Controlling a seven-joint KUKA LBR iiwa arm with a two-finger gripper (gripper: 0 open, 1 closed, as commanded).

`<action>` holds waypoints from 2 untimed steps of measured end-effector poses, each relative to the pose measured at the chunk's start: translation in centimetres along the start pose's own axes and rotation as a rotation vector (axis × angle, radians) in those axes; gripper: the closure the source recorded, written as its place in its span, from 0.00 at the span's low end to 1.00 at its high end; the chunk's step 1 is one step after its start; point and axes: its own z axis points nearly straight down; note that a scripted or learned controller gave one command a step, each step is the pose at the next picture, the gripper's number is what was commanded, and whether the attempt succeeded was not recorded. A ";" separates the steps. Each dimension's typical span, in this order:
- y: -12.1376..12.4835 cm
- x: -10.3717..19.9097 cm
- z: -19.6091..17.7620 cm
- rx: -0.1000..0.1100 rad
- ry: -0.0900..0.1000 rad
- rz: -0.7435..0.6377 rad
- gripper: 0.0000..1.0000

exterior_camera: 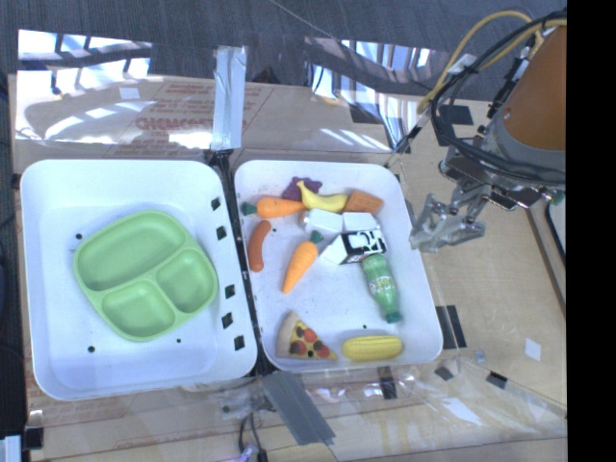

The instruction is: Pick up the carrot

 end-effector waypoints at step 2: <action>-0.1 -0.3 -2.1 0.005 -0.001 -0.008 1.00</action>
